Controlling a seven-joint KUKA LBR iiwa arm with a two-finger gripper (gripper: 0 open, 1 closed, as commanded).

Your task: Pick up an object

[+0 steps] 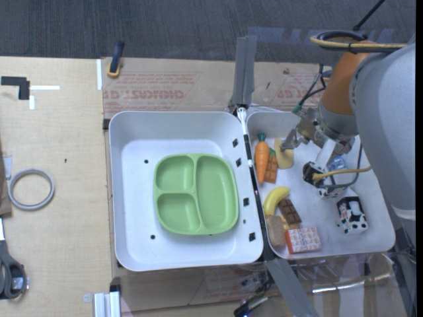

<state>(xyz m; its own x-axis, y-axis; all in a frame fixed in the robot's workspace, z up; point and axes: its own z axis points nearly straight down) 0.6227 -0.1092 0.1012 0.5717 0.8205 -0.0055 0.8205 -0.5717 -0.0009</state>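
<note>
My gripper (291, 142) hangs low in the back of the right bin (370, 243), just above a pale yellow piece (285, 159). Left of it, against the bin's left wall, lies an orange carrot (262, 160) with a green top, and an orange-brown cracker (271, 170) sits beside the carrot. Toward the front are a yellow banana (276, 198), a brown chocolate bar (289, 211), a tan lump (275, 230) and a red and white box (303, 239). A black and white cow toy (351, 216) stands at the right. Nothing is visibly held.
The left bin (125, 177) holds a green divided plate (196, 193). A grey tape ring (29, 189) lies on the wooden bench at the far left. The arm's grey body (390, 111) covers the right bin's back right corner.
</note>
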